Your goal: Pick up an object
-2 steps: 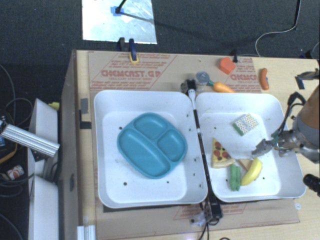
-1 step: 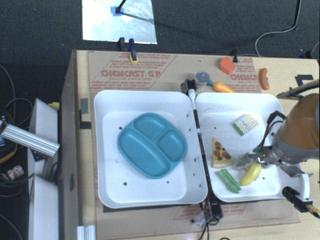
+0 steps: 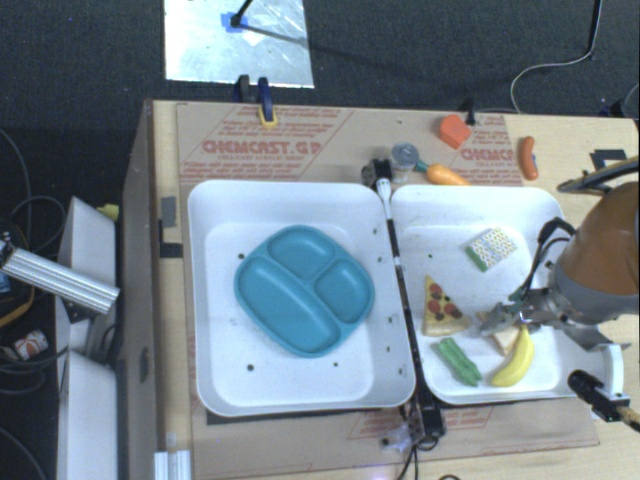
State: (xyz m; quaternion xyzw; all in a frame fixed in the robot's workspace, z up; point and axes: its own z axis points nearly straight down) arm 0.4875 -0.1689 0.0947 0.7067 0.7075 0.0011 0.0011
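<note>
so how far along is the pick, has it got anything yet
Nothing looks lifted yet. The gripper is down in the right bin, between the pizza slice and banana; I can't see anything held. The grasp and lift remain.

Bright, even overhead light with soft, faint shadows, glare on the foil sheet (image 3: 238, 30), and slightly soft focus overall

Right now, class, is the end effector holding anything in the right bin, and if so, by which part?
Cannot be told. The end effector sits low beside the banana and the pizza slice, but no object shows within its grasp.
</note>
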